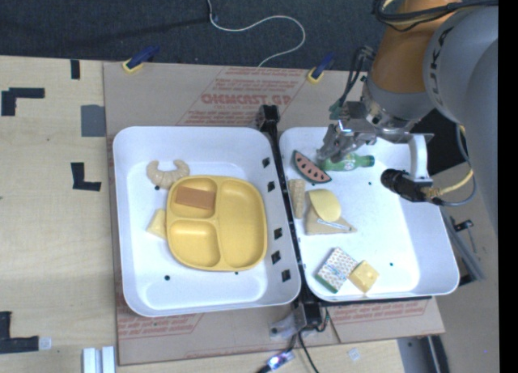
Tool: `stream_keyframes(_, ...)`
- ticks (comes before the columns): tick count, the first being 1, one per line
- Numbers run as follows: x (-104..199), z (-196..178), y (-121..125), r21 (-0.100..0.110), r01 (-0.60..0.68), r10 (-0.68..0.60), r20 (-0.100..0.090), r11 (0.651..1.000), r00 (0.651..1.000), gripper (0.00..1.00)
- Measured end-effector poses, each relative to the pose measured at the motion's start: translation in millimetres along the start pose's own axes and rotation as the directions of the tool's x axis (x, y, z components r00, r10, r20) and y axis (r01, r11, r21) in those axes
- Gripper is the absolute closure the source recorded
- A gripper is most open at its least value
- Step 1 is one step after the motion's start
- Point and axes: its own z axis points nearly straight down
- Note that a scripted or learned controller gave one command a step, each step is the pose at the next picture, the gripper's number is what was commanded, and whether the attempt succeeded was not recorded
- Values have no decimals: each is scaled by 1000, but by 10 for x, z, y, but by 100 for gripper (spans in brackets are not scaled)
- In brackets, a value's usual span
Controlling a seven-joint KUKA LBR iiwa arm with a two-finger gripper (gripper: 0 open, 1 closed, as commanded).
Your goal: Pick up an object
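My gripper [340, 151] hangs low over the back left of the right bin [421, 242]. Directly under and beside it lies a small green object [358, 163]; whether it is held I cannot tell. A watermelon slice [312, 167] lies just left of the gripper. In front of it sit a pale yellow round piece [324, 204] on a tan wedge [328, 226], and a tan strip [298, 197] by the bin's left wall. Near the front lie a green-edged cracker [335, 269] and a yellow cheese cube [364, 276].
The left bin [133, 266] holds a yellow divided plate [235, 238] with a brown toast slice [195, 196] in it, a tan curled piece [166, 172] behind it and a yellow wedge [156, 222] to its left. A black camera unit [405, 184] sticks out from the arm over the right bin.
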Motion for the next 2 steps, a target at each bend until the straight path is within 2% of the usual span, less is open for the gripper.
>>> stream_keyframes(1,10,159,-20,2,-1,1,2,1000,1000,100)
stream_keyframes(2,27,164,61,1,-1,1,2,1000,1000,100)
